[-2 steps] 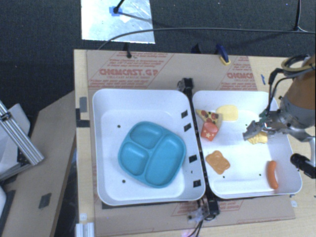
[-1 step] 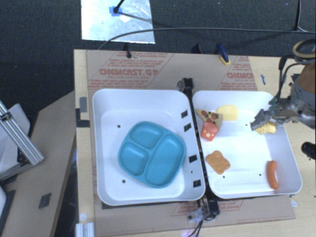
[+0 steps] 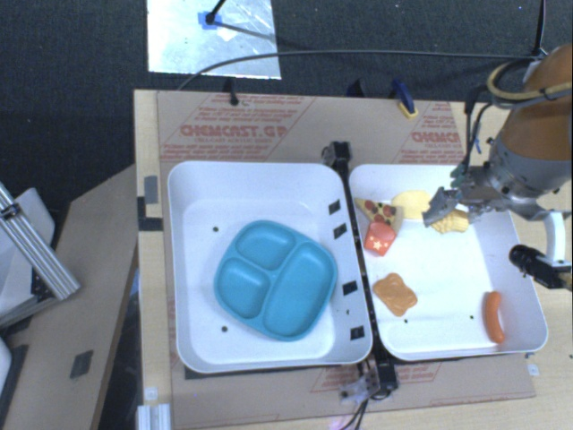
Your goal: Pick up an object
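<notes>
The gripper (image 3: 445, 210) hangs over a yellow piece (image 3: 450, 224) in the right bin (image 3: 519, 334); finger spread unclear, so it should centre before closing.

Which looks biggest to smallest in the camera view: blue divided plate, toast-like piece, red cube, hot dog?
1. blue divided plate, by far the largest.
2. toast-like piece.
3. hot dog and red cube: too close in apparent size to rank; the hot dog is longer, the cube wider.

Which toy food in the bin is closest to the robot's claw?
The yellow ridged toy piece in the right white bin, right under the gripper. The orange sausage, tan cookie and red cube lie farther away.
</notes>
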You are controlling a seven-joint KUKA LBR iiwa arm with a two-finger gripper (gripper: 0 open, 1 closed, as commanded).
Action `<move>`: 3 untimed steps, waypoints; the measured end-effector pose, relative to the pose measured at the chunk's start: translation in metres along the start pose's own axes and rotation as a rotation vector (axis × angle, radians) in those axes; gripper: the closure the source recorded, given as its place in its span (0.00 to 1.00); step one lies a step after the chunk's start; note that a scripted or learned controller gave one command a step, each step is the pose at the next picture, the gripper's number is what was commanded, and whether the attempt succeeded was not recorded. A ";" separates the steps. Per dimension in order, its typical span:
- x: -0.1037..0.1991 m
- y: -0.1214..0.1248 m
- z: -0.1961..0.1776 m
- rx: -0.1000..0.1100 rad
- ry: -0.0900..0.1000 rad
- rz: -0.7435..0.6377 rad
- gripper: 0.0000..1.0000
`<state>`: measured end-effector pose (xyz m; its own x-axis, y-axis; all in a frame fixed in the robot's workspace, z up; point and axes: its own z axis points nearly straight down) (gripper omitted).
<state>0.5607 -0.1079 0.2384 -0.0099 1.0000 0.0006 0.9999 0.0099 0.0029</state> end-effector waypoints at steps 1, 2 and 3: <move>0.045 0.009 0.009 0.002 0.001 0.000 1.00; 0.101 0.027 0.019 0.001 0.001 0.000 1.00; 0.148 0.048 0.013 -0.001 0.002 0.000 1.00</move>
<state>0.6073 0.0401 0.2257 -0.0102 0.9999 0.0021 0.9999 0.0102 0.0040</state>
